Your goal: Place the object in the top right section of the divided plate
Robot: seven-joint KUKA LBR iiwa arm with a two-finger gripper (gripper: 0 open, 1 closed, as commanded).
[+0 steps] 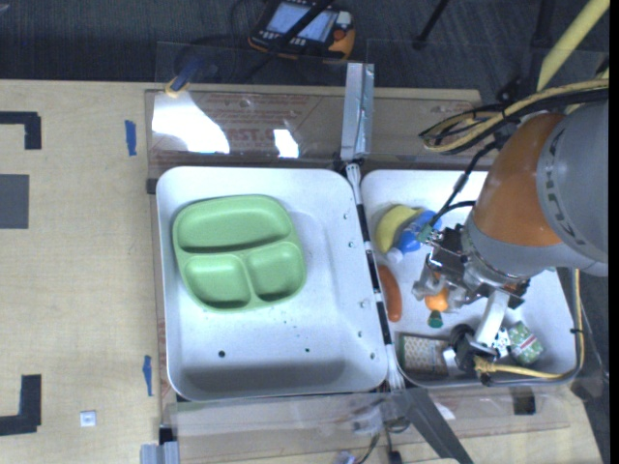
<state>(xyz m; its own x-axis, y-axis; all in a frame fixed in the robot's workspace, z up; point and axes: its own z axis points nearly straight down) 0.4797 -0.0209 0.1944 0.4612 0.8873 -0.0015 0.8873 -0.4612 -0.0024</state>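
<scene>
A green divided plate point(239, 249) lies in the left bin point(329, 356), with one long section at the back and two smaller ones at the front. All three sections are bare. My gripper point(437, 280) hangs over the middle of the right bin point(561, 288), pointing down. Just beneath it are a small orange piece point(437, 304) and a small green bit point(435, 322). Whether the gripper touches them cannot be made out. The plate lies well to the gripper's left, across the wall between the bins.
In the right bin, a yellow object point(395, 224) and a blue object point(416, 232) lie at the back left. An orange carrot-like piece point(391, 292) lies along the left wall. A grey meshed item point(419, 353) and a green packet point(525, 342) lie at the front.
</scene>
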